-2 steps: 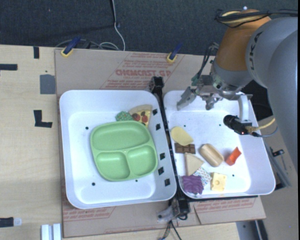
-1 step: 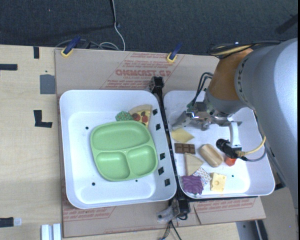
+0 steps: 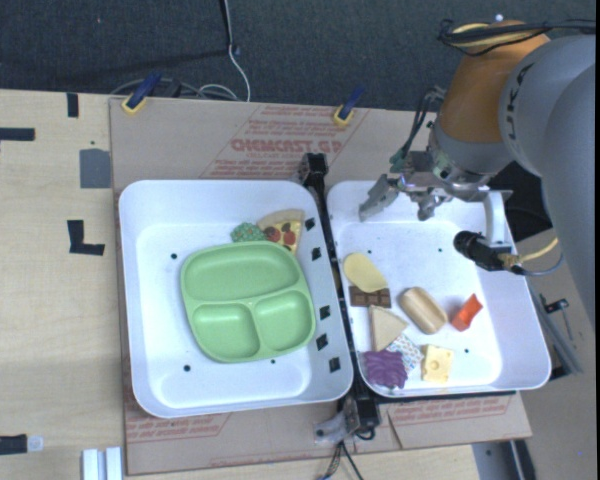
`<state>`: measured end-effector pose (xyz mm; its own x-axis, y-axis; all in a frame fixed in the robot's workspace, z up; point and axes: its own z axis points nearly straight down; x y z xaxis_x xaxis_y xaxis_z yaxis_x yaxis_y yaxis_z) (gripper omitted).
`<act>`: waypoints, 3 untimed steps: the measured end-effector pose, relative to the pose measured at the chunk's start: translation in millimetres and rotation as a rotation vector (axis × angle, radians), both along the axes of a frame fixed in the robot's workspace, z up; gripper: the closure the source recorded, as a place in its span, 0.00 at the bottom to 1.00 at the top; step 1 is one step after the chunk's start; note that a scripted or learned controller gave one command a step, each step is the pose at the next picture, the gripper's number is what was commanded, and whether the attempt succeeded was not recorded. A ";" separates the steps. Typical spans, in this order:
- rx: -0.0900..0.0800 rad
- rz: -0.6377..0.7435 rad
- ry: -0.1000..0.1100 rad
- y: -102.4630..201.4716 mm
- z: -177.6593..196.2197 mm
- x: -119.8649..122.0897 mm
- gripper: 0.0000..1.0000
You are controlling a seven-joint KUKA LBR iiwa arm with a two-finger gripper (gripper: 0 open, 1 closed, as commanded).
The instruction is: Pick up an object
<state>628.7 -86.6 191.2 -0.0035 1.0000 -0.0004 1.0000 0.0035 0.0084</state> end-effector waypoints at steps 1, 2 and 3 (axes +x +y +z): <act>0.000 -0.002 0.013 31.0 -7.3 -40.8 0.00; 0.001 -0.001 0.007 41.2 -7.2 2.9 0.00; 0.000 -0.005 0.014 44.3 -7.4 -55.4 0.00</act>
